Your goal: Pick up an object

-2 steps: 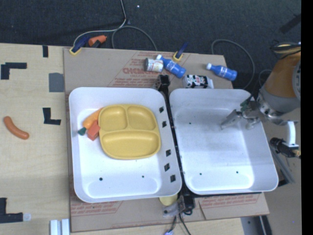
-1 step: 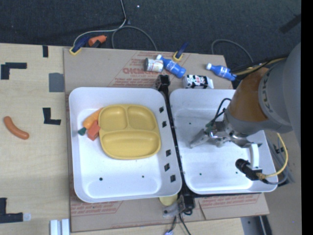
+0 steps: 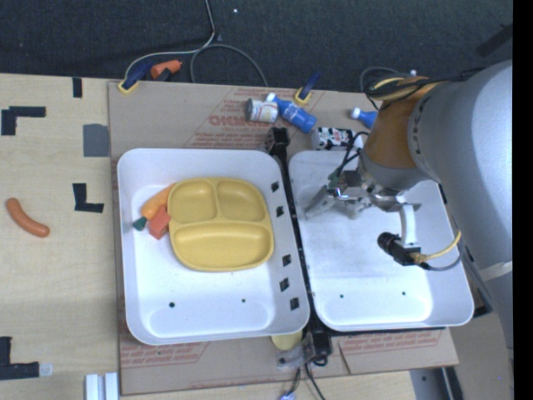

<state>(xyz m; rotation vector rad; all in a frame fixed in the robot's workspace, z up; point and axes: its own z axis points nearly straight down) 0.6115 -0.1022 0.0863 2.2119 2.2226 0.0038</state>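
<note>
Two shallow white bins are seen side by side on the surface [image 3: 50, 157], the left bin [image 3: 137, 290] in the middle of the frame and the right bin [image 3: 433, 307] toward the right side. In the left bin a yellow divided plate [image 3: 221, 223] lies flat, and an orange carrot-like toy [image 3: 154, 207] with a small red piece [image 3: 158, 227] is tucked against the plate's left edge, partly under its rim. These things are judged to be the only candidates for picking, because nothing loose can be made out in the right bin.

The arm [image 3: 441, 132] is reached in from the right of the frame, and the gripper [image 3: 321, 202] is held low over the upper left part of the right bin, near the wall between the bins. Whether it is open or closed cannot be told here, since the metal parts are blurred together; nothing is seen held in it.

The gripper is placed well apart from the plate, so the pick is judged as not yet done. The plate is wide and flat, so a grasp at its rim would probably be needed.

Outside the bins, an orange sausage-shaped toy [image 3: 27, 217] lies at the left of the frame, and a small bottle [image 3: 264, 109] lies above the bins.
</note>
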